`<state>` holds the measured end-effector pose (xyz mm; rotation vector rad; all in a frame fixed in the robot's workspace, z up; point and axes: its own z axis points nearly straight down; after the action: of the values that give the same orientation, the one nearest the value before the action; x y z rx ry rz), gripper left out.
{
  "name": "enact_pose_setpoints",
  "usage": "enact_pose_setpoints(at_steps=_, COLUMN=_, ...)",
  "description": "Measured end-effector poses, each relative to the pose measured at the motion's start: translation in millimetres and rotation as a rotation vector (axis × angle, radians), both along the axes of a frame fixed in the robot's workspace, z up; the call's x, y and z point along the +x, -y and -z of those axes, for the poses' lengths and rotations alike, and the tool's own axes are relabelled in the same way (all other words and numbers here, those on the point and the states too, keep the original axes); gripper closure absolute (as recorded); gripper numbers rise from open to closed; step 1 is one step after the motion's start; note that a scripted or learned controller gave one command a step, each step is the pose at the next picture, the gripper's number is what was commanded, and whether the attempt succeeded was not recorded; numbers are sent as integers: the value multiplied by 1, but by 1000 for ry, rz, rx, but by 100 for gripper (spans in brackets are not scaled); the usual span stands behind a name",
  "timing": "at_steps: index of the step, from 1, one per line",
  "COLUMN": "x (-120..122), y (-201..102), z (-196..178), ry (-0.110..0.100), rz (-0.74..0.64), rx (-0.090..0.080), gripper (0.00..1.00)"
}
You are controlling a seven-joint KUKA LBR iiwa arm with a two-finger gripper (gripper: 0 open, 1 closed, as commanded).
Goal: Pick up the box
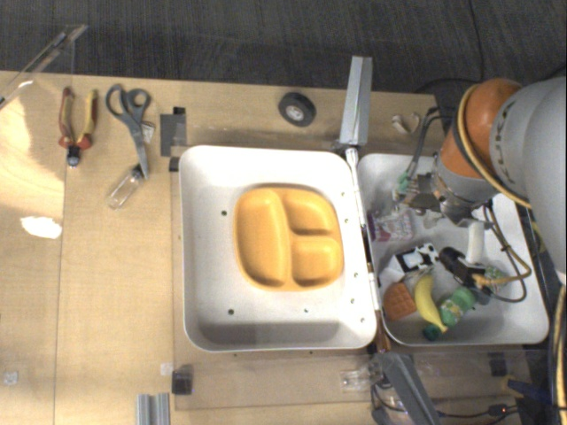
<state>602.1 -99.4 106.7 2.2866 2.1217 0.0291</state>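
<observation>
box (pixel 391 227) lies in the right bin (pixel 523 330) beside one banana (pixel 426 297); hand (pixel 415 190) state unclear.

The wooden bench (pixel 97 326) carries two shallow white bins side by side: the left bin (pixel 204 308) and the right bin (pixel 523 326), their edges touching. At the far left lie red-handled pliers (pixel 76 124), with grey-handled scissors (pixel 131 118) just beside them (blades pointing toward the near edge). A roll of black tape (pixel 297 108) rests behind the left bin, near an upright grey metal bar (pixel 357 100). A small black block (pixel 173 129) sits beside the left bin's far corner.
</observation>
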Motion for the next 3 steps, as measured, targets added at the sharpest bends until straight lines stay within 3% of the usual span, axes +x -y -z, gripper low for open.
enact_pose_setpoints(at_steps=1, x=2, y=-1, z=-12, ry=6, rz=-5, rx=0, gripper=100)
enact_pose_setpoints(at_steps=2, x=2, y=-1, z=-12, ry=6, rz=-5, rx=0, gripper=0)
enact_pose_setpoints(at_steps=3, x=-3, y=-8, z=9, ry=4, rz=-90, rx=-3, gripper=0)
